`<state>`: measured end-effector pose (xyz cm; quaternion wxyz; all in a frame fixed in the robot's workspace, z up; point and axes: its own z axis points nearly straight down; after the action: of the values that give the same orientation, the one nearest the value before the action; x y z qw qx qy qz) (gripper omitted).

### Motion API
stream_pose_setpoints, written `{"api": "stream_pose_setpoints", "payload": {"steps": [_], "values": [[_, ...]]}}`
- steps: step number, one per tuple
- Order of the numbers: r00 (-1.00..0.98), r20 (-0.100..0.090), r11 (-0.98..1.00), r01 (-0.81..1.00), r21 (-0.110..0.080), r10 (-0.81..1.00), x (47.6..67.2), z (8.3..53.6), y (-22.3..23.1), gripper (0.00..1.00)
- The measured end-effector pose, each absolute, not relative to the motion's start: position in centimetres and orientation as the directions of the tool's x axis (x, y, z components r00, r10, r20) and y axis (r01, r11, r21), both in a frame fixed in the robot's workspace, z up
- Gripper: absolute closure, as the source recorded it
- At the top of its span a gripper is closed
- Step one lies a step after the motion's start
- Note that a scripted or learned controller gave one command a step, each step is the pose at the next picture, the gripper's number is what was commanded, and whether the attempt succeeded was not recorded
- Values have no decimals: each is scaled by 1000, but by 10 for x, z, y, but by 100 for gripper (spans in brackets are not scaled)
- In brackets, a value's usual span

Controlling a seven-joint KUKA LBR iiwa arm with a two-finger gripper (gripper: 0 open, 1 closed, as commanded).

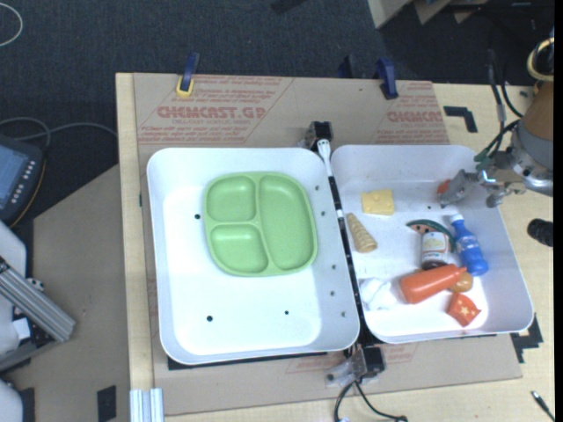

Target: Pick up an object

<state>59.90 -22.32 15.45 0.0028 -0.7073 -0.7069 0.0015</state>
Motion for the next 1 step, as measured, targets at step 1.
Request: {"api": "stream_pose_setpoints", "payload": {"steps": [1], "values": [[-1, 2, 1, 1000, -4, 1000, 595, 111, -218, 0]]}}
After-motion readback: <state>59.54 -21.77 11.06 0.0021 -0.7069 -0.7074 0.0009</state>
